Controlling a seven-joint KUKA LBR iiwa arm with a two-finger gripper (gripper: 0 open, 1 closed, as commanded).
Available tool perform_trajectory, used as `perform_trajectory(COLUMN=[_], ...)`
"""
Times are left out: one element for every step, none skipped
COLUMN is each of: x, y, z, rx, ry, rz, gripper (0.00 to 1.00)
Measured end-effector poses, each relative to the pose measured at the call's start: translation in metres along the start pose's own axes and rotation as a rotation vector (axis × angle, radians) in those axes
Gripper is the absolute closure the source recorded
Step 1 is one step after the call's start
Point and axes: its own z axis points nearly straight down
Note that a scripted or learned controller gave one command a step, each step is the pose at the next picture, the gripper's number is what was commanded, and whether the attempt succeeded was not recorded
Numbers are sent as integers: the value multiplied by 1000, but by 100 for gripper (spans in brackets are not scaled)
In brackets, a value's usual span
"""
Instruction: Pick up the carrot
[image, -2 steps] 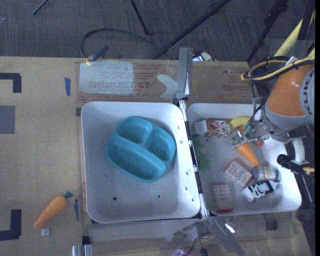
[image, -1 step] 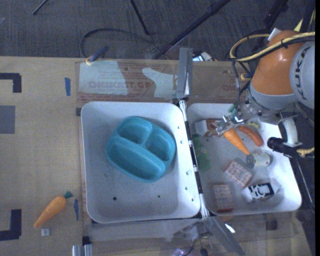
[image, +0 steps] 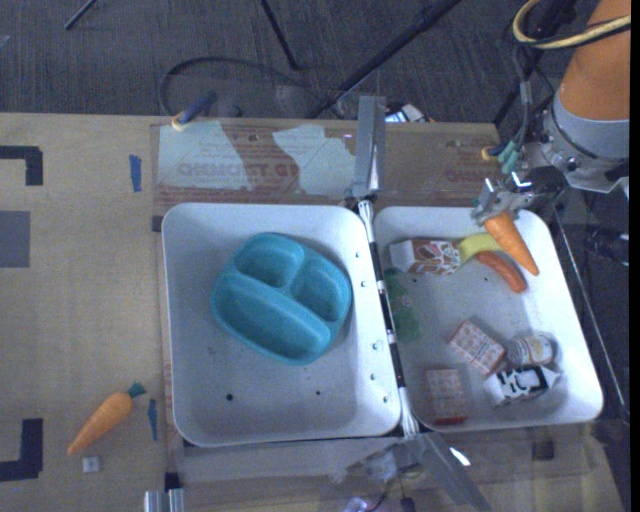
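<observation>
- Gripper (image: 500, 203): at 1 o'clock of the view, over the far rim of the right bin (image: 562, 325). Its fingers are closed narrowly on the stalk end of the carrot, though the contact is small and blurred.
- Carrot (image: 515, 243): orange, hanging tilted from the gripper with its tip toward 5 o'clock, at 1 o'clock of the right bin.
- Red-orange piece (image: 501, 271): just beside the carrot at its 7 o'clock, lying on the bin floor.
- Yellow piece (image: 478, 243): at 9 o'clock of the carrot, touching the carton (image: 425, 256).
- Green piece (image: 404, 310): along the right bin's 9 o'clock wall.
- Two patterned boxes (image: 475, 346): near the bin's centre and at 7 o'clock.
- Can (image: 531, 349) and black-and-white pack (image: 520, 384): at 5 o'clock of the bin, touching.
- Left bin (image: 200, 250): holds a blue tray (image: 283, 296) at its centre.
- Second carrot (image: 98, 424): on the bench (image: 70, 300), at 8 o'clock of the left bin and well apart from the gripper.
</observation>
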Motion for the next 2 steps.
perform_trajectory(x=[0, 66], y=[0, -25], z=[0, 135], rx=[0, 3], ry=[0, 2], rz=[0, 59], gripper=[0, 0])
